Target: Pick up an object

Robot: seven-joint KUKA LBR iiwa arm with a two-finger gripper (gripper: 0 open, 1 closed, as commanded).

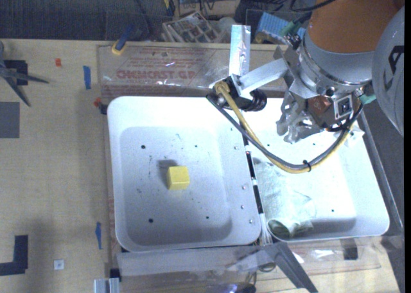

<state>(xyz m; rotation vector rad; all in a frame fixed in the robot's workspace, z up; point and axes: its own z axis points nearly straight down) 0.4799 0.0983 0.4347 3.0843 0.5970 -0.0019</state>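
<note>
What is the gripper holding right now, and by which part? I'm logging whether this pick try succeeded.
Nothing shows between the jaws of the gripper, which hangs above the right bin. The yellow block lies alone in the left bin.

A small yellow block point(178, 177) is lying in the left bin point(128, 118). It looks like a little cube with flat sides, and its top is a brighter yellow than its front. It is sitting flat on the grey floor of the bin, close to the middle, turned a bit so its edges are not lining up with the bin walls. A dark shadow is falling just behind it, up and to the left. Nothing is touching it.

In the right bin point(376, 221), a greenish rolled thing point(290, 227) is lying on its side by the near wall, at the left corner. It is too blurry to say what it is.
</note>
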